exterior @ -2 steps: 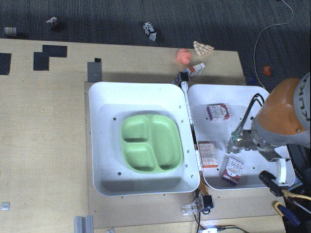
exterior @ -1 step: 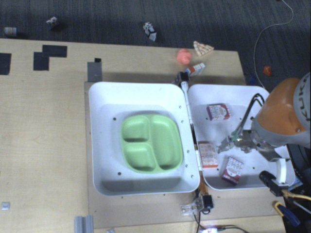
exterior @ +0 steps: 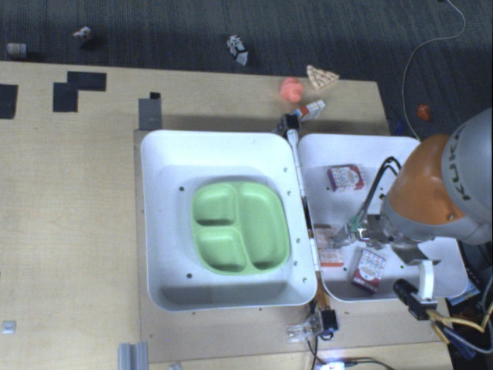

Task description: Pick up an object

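Inside left bin: green tray; right bin: packets; claw state unclear.

Three small flat packets lie in the right bin. Maroon and white packet: flat near the far wall, label up, clear of the others. White packet with red print: flat against the bin's left wall, partly under the arm's wrist. Dark red and white packet: near the front wall, slightly tilted, just beside the arm.
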You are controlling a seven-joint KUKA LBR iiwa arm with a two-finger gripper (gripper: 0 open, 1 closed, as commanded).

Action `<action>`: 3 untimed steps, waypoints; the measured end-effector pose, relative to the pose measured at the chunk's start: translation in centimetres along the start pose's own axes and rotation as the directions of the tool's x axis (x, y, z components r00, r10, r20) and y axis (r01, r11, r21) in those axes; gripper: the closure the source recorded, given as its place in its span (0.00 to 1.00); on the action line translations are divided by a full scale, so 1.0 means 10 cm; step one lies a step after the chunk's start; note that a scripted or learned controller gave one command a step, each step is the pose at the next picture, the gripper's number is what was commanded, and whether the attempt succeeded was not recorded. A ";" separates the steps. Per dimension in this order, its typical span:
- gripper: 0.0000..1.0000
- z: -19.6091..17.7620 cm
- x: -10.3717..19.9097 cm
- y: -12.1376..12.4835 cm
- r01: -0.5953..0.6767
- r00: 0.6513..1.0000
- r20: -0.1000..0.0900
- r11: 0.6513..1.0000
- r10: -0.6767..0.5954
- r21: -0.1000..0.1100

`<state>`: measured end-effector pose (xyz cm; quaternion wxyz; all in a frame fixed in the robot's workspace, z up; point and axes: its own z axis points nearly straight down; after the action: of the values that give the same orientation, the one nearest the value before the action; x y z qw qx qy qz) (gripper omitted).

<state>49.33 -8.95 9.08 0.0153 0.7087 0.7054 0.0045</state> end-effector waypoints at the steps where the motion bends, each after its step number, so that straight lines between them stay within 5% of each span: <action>1: 1.00 -0.11 0.05 0.02 0.005 1.000 -0.011 1.000 -0.005 0.000; 2: 1.00 -0.92 0.23 0.79 0.010 1.000 -0.015 1.000 -0.010 0.024; 3: 1.00 -1.35 0.63 0.14 0.011 1.000 -0.016 1.000 -0.010 0.025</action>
<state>50.35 -2.50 22.48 0.0008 0.7050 0.7092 0.0013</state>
